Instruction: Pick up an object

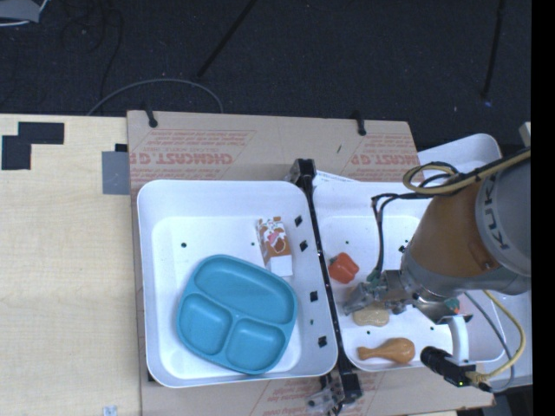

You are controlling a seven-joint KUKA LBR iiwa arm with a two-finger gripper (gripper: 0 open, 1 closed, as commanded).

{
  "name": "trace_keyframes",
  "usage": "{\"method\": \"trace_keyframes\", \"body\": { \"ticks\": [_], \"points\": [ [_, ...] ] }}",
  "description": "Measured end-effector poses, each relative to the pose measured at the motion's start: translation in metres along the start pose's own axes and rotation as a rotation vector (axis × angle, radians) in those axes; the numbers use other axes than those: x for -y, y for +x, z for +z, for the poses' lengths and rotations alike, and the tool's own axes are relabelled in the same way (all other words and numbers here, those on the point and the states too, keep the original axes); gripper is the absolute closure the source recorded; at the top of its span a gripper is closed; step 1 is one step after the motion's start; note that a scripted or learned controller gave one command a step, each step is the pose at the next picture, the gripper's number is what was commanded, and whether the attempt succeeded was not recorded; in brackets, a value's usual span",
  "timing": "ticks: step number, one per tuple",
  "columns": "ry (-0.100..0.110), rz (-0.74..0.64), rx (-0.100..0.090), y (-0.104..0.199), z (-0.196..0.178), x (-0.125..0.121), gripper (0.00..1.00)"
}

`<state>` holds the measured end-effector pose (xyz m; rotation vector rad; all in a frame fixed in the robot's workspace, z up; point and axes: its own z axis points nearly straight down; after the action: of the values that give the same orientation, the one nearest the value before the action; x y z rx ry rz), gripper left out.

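In the right bin (351,215) my gripper (366,296) hangs low over the bin floor, reaching in from the right under the orange-banded wrist. Just below it lies a flat beige piece (373,317), partly covered by the gripper. A small red-orange block (343,267) sits up and to the left of the gripper, close to the divider. A tan toy drumstick (389,350) lies near the bin's front edge. Nothing shows as lifted off the floor.
The left bin (160,232) holds a blue divided plate (236,312) and a small printed packet (276,243) by its right wall. A black divider rail (314,258) runs between the bins. Cables (381,224) loop over the right bin's back.
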<state>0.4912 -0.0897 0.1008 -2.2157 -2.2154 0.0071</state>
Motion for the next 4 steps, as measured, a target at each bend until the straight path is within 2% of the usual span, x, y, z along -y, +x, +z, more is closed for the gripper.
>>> {"method": "trace_keyframes", "body": {
  "ticks": [1, 2, 4],
  "points": [
    [-0.002, 0.007, 0.000, -0.002, -0.012, -0.001, 1.00],
    [-0.008, -0.001, 0.002, -0.001, -0.054, -0.001, 1.00],
    [-0.011, -0.001, 0.003, -0.009, -0.175, -0.003, 1.00]
  ]
}}
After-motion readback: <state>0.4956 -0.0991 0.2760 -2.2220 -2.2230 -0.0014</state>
